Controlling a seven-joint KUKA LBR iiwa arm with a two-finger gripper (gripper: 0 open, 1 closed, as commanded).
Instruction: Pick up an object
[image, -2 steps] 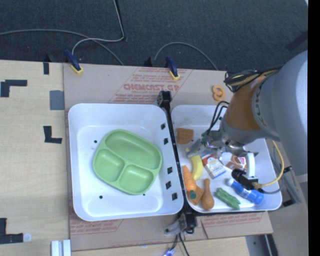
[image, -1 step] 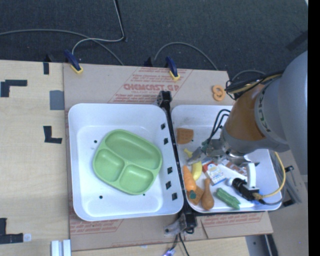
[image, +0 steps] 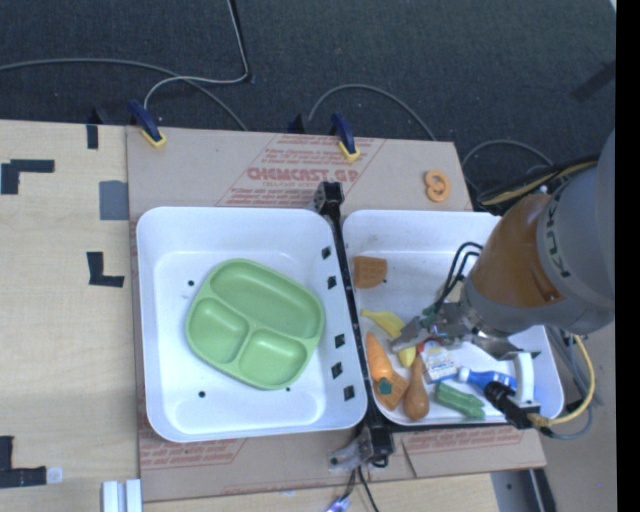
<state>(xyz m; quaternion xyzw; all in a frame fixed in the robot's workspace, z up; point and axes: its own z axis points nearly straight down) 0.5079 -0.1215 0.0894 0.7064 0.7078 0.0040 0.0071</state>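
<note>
Reaching in from the right, the grey arm (image: 560, 255) with its orange band (image: 515, 265) bends down over the right-hand bin (image: 400, 225), its gripper (image: 428, 328) lowered among a cluster of small objects near the bin's middle; whether the gripper is spread or pressed together cannot be told from this slant, and nothing can be seen pinched in it. Just below and left of the gripper lie a yellow banana-like piece (image: 386, 322), an orange carrot (image: 379, 364) and a brown, pear-shaped item (image: 416, 396), the last two lying close together near the bin's front wall. A small white packet with red print (image: 437, 362) sits just beside the gripper, with a white-and-blue tube (image: 484, 379) and a green vegetable-shaped toy (image: 459, 400) toward the front right corner. An orange-brown block (image: 369, 271) rests apart from the pile, toward the back left of the same bin. The left-hand bin (image: 160, 300) holds a green divided plate (image: 255, 323), lying flat and slightly turned. Both bins sit on a cardboard sheet (image: 290, 175) clamped to the worktop (image: 60, 300) by blue-and-yellow clamps (image: 147, 122), with a small orange ring (image: 436, 184) lying on the cardboard behind the right-hand bin and cables (image: 230, 50) trailing across the dark floor beyond.
</note>
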